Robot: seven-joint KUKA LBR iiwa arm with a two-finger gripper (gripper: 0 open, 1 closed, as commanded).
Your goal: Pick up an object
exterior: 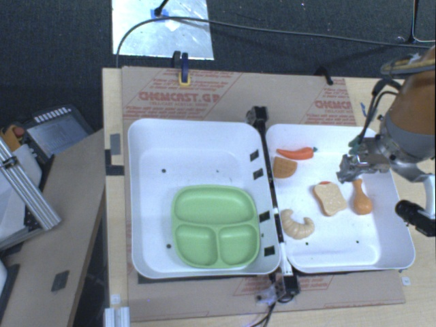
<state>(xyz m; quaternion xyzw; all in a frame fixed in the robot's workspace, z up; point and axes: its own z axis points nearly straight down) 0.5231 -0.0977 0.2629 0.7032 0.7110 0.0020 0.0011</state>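
Several toy foods lie in the right bin (pixel 381 251). A red pepper (pixel 296 153) is at the back left, with an orange piece (pixel 285 168) just in front of it. A bread slice (pixel 330 199) sits mid-bin, a pale croissant (pixel 298 225) lies at the front left, and an orange drumstick (pixel 361 198) rests to the right of the bread. My gripper (pixel 352 169) hangs over the bin's right half, just behind the drumstick's top end and right of the bread. I see nothing held in it.
The left bin (pixel 150 182) holds a green divided plate (pixel 215 225). A black divider clip strip (pixel 267 182) runs between the bins. The arm's body (pixel 412 125) looms over the right bin's far right corner. A black part (pixel 415 216) sticks out at the right rim.
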